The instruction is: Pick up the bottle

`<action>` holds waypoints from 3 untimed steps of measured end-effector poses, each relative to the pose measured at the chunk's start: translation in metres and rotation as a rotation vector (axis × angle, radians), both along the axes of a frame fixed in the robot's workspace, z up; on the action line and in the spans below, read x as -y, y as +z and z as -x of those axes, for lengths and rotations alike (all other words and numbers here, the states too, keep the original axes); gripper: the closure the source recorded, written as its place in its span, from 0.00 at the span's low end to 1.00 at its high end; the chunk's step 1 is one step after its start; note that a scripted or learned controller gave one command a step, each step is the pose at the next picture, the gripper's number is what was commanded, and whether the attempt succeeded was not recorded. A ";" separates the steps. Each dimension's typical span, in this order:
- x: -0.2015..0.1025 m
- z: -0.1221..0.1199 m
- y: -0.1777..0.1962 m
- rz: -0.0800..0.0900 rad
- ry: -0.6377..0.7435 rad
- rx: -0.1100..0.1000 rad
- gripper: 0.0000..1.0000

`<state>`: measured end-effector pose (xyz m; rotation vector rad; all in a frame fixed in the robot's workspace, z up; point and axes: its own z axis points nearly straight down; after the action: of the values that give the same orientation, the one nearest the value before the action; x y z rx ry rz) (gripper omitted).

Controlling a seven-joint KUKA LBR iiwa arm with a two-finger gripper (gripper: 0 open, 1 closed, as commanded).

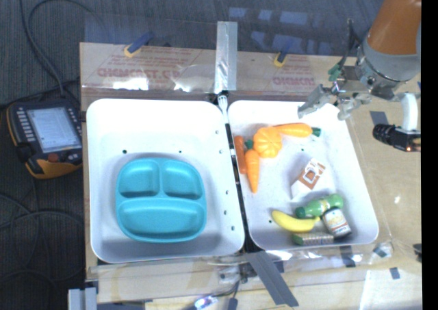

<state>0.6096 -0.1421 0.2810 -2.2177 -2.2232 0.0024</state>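
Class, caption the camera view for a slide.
Tool above right bin's far edge; bottle lies near its front, untouched.

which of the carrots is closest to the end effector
The carrot lying crosswise at the right bin's far end, its green tip pointing right; the other two lie by the divider.

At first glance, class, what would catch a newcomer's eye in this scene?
The blue tray stands out, lying alone in the left bin. The right bin holds a bright jumble: orange carrots, a yellow banana and a small bottle near its front. The gripper hangs over that bin's far edge.
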 end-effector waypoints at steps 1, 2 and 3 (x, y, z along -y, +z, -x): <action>0.077 0.047 -0.152 -0.003 -0.058 0.010 0.00; 0.067 0.104 -0.126 -0.002 -0.255 -0.001 0.00; 0.059 0.066 -0.185 -0.007 -0.311 0.006 0.00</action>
<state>0.5433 -0.2007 0.0956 -2.5349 -1.8520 -0.0115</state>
